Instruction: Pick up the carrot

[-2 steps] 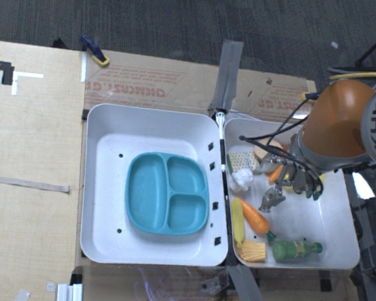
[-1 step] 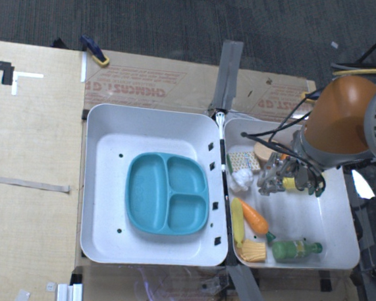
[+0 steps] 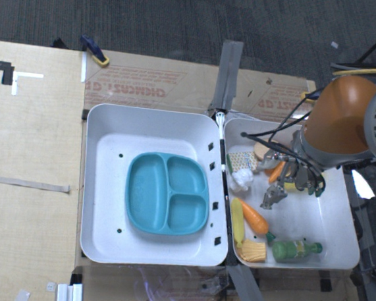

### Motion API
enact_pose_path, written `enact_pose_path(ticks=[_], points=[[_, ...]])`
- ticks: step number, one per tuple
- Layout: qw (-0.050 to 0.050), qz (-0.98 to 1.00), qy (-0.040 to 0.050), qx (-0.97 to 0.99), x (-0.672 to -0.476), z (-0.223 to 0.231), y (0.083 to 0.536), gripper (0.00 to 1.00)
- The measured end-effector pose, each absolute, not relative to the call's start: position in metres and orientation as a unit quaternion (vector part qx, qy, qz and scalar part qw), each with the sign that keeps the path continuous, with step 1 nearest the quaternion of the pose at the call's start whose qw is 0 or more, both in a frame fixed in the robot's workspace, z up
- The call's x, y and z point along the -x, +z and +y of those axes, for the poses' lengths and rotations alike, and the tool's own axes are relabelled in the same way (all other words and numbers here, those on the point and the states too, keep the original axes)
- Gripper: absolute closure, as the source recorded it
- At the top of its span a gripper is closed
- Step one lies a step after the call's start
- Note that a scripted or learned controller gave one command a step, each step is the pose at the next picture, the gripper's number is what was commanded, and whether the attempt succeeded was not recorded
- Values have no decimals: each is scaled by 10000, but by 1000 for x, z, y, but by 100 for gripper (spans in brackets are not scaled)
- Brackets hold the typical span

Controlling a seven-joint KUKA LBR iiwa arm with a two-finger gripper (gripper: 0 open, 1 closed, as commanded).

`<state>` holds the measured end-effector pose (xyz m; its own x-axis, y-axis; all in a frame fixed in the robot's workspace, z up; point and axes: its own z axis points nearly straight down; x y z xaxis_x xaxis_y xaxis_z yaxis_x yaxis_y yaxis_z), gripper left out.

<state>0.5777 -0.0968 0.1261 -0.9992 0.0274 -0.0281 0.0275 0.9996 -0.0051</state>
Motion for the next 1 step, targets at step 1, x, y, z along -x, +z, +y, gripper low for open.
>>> enact_pose_path(ticks=[1], points=[[21, 9431, -2, -3324, -600, -130, 93, 0]])
